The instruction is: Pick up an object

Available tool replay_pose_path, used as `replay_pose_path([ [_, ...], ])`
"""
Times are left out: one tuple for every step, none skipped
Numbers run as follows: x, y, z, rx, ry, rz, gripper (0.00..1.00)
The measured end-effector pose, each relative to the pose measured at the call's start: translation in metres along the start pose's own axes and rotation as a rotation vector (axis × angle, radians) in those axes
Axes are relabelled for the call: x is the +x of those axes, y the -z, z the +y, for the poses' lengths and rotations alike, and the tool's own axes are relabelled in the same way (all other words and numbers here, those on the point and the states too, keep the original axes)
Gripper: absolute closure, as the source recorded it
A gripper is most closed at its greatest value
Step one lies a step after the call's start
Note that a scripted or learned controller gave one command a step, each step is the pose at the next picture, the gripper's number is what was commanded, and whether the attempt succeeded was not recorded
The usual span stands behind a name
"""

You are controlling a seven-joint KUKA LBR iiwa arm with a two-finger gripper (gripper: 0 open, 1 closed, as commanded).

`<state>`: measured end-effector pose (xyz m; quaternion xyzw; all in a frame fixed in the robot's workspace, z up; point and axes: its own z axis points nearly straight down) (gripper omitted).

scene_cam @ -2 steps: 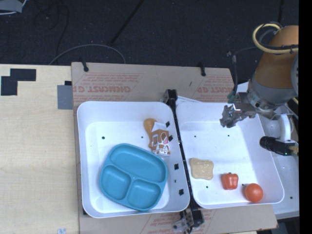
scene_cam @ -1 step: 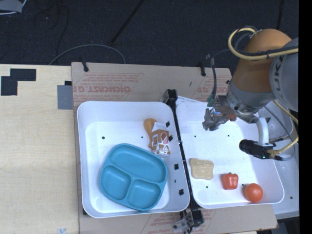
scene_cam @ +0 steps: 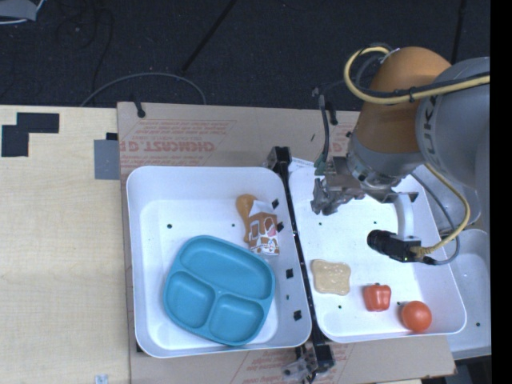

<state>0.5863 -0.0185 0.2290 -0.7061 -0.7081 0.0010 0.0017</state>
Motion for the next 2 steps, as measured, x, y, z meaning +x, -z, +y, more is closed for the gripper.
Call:
replay_pose_path([
  [0.056, 0.005, -0.004, 0.0, 0.001, 0.0, 1.0],
  [0.111, 0.001, 0.001, -0.001, 0.003, 0.001, 1.0],
])
